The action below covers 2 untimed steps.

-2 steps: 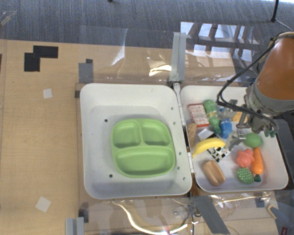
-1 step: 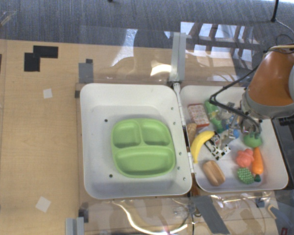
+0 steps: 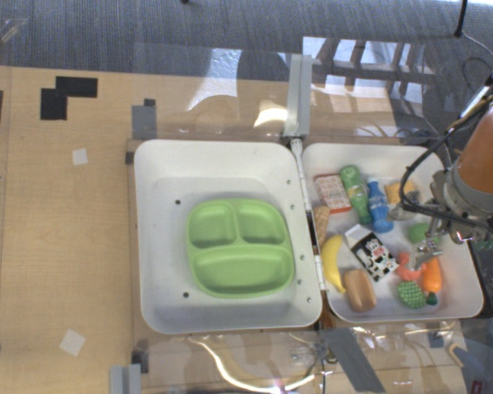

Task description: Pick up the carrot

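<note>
1. Arm (image 3: 486, 150) comes in from the right, orange band showing above the wrist.
2. Wrist pitched downward, black cables looping alongside it.
3. Gripper (image 3: 430, 249) points down, low over the right side.
4. Fingers too small and blurred to read.

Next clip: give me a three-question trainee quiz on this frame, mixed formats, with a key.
1. True or false: the carrot lies in the left bin.
2. Which item lies just left of the bread roll's upper end? A) banana B) blue bottle C) green bottle
3. Fill in: the green divided tray has ___ compartments.

Key: 1 false, it lies in the right bin, below the gripper; 2 A; 3 three.
</note>
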### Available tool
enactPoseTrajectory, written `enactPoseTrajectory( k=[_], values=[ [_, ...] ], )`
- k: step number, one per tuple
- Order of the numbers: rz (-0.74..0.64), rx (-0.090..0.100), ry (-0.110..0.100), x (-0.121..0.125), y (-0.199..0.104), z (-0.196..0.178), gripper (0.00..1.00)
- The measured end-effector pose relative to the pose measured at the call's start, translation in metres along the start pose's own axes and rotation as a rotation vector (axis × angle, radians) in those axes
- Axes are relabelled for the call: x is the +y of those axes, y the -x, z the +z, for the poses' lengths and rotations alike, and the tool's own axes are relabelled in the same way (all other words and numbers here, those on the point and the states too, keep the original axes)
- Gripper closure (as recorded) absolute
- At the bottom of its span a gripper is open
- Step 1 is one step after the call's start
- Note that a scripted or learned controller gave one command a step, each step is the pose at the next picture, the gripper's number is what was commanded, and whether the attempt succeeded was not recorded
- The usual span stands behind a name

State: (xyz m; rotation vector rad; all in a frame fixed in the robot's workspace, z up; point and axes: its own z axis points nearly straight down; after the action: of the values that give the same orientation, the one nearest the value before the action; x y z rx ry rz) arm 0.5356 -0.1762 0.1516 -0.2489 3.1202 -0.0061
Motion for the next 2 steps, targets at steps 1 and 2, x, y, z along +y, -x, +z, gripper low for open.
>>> enactPoseTrajectory(
  k=[1,2],
  values=[
    [-0.374,-0.02,-0.01,-0.031,0.036,0.043,0.0],
    [-0.632,-0.004,0.001,-0.046,0.104,-0.013,0.0]
  ],
)
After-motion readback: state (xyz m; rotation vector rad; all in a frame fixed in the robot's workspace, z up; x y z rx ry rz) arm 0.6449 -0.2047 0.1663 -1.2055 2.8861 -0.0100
